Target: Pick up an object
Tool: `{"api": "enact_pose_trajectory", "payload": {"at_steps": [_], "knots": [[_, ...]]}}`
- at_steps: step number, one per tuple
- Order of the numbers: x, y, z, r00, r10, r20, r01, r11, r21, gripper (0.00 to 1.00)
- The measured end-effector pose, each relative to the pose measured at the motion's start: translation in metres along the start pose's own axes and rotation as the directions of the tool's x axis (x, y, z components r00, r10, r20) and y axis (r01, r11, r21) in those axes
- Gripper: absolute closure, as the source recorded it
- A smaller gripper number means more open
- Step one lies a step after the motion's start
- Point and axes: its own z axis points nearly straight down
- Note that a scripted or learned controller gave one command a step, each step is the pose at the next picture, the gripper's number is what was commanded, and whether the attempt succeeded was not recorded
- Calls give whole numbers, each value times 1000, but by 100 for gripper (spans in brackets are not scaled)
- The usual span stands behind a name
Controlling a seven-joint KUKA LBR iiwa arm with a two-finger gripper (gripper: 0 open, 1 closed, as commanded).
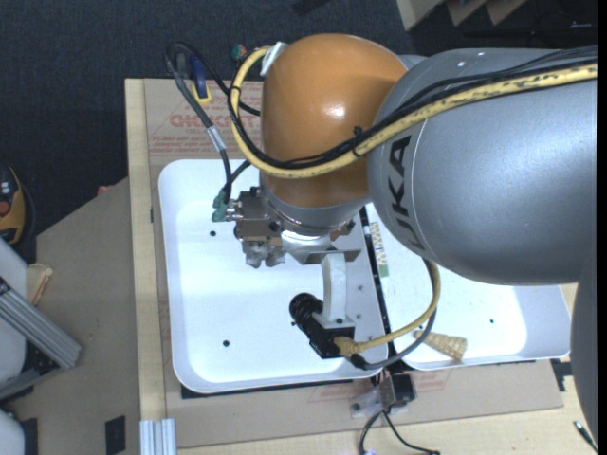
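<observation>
- A small tan object (448,347) lies in a white bin (503,344); it is judged light, best gripped across its middle.
- The opening of the gripper (258,237) cannot be told.

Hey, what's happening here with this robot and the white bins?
A grey arm reaches in from the right, its orange-banded wrist low over the left white bin. It is meant to pick up an object, but the wrist hides what is under it, so a grasp cannot be confirmed. A small tan object lies near the front of the right bin.
</observation>
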Motion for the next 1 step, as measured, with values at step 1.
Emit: {"api": "enact_pose_trajectory", "payload": {"at_steps": [1], "knots": [[0, 1, -149, 1000, -4, -13, 3, 1000, -26, 100]]}}
